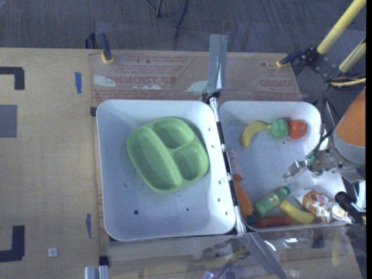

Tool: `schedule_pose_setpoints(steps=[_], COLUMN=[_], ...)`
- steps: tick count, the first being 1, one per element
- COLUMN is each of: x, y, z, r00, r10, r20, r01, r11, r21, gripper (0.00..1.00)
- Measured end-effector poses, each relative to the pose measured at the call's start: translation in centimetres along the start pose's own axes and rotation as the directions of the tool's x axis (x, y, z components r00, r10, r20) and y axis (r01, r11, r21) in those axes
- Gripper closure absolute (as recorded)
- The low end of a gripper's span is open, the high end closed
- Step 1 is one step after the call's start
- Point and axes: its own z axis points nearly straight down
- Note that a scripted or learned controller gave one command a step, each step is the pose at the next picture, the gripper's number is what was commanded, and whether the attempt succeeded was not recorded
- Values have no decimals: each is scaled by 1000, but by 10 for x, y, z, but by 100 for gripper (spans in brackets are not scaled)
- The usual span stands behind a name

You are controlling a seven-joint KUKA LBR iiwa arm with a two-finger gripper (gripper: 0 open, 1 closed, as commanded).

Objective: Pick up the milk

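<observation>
Where cardboard (pixel 145 77) reads "HIGHCREST", milk (pixel 318 204) lettering illegible

The grey KUKA arm with its orange band (pixel 353 127) enters from the right edge of the camera view, the band high and the wrist slanting down and leftward. Its metal two-finger gripper (pixel 296 169) points to the left at the arm's tip. The fingers are too small and blurred to read.
</observation>
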Motion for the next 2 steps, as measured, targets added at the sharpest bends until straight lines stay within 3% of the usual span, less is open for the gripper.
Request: schedule_pose_setpoints(steps=[1, 2], x=[-11, -14], y=[-35, -34], z=[10, 1], r00=[963, 964], r10=[-271, -267], r20=[7, 15], r01=[271, 267], r11=[963, 963], r21=[-18, -21], gripper=[0, 100])
